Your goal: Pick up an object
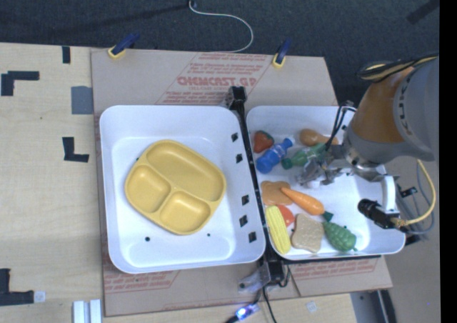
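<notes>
Note that the gripper (319,170) hangs low in the right bin (371,232), over a dark green toy at the far side; whether its jaws are spread or pressed together cannot be told. The nearest clear target, the carrot (303,201), lies just to the near-left, its long axis slanting left-far to right-near. It looks smooth, tapered, hard plastic. The corn (276,229) lies further toward the near edge.

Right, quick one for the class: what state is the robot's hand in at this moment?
Hand: low in the right bin among the toy food; open or closed cannot be told, and nothing is visibly held.
</notes>
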Robot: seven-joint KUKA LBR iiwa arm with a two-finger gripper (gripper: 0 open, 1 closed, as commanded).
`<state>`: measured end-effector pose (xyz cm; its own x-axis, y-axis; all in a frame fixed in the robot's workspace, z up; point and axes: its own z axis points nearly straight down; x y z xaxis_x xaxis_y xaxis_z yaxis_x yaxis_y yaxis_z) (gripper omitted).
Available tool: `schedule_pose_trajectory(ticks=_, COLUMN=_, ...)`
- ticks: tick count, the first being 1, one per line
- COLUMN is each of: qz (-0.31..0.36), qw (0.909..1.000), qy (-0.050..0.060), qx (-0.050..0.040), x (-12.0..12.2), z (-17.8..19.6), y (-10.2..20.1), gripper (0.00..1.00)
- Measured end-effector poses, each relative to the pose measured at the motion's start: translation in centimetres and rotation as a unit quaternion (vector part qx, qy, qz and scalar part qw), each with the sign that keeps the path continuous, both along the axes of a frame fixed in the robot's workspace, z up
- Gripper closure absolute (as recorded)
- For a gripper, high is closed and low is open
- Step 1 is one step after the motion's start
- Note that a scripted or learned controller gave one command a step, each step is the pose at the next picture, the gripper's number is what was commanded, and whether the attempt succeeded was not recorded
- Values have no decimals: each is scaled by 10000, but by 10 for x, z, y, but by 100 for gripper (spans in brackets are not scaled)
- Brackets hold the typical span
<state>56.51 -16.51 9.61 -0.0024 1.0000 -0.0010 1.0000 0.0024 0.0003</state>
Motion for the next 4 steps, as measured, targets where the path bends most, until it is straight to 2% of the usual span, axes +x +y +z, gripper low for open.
schedule_pose_trajectory(ticks=2, qz=-8, qw=10000, qy=-17, qx=-4, x=-5, z=122, y=-6, gripper=100)
schedule_pose_trajectory(ticks=3, qz=-7, qw=10000, qy=4, qx=6, x=-5, z=128, y=-6, gripper=100)
schedule_pose_trajectory(ticks=4, qz=10, qw=10000, qy=12, qx=9, x=-3, z=127, y=37, gripper=100)
